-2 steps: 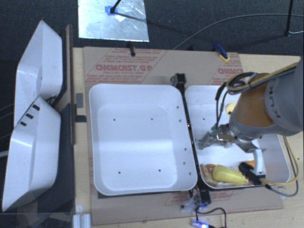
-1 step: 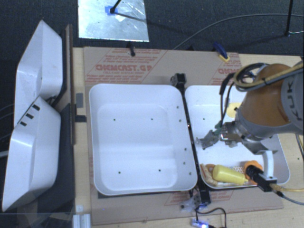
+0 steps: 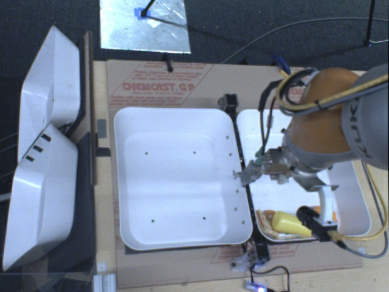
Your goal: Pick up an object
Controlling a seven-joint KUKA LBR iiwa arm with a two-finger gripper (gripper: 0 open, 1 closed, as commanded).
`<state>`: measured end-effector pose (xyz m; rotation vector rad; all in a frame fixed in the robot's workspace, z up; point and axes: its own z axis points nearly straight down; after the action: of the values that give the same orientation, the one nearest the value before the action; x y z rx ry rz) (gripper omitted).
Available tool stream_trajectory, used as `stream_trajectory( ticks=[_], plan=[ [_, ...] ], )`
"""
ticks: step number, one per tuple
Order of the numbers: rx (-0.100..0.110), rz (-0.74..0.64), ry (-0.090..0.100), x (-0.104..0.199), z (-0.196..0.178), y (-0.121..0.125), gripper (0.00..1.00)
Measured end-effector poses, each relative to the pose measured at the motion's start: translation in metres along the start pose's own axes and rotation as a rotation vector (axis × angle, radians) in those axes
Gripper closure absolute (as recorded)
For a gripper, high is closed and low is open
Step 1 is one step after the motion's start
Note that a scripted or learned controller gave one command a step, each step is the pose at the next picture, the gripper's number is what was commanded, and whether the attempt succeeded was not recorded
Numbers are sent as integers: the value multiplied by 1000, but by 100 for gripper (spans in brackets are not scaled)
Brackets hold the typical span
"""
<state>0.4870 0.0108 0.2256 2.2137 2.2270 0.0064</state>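
One yellow object | rounded, smooth | right bin, front edge

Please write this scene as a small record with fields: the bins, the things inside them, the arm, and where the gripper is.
left bin: shallow white plastic bin, white floor in view
right bin: shallow white plastic bin, partly covered by the arm
things: smooth yellow rounded object in the right bin's near left corner, with a small orange-red item touching its left side
arm: grey arm with an orange band, reaching in from the right
gripper: two-finger gripper at the right bin's left wall, beside the divider, apart from the yellow object
grasp: cannot tell
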Motion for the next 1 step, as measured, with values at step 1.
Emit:
stream_trajectory(
  ticks=[1],
  plan=[
    [4, 11, -4, -70, 13, 38, 0]
  ],
)
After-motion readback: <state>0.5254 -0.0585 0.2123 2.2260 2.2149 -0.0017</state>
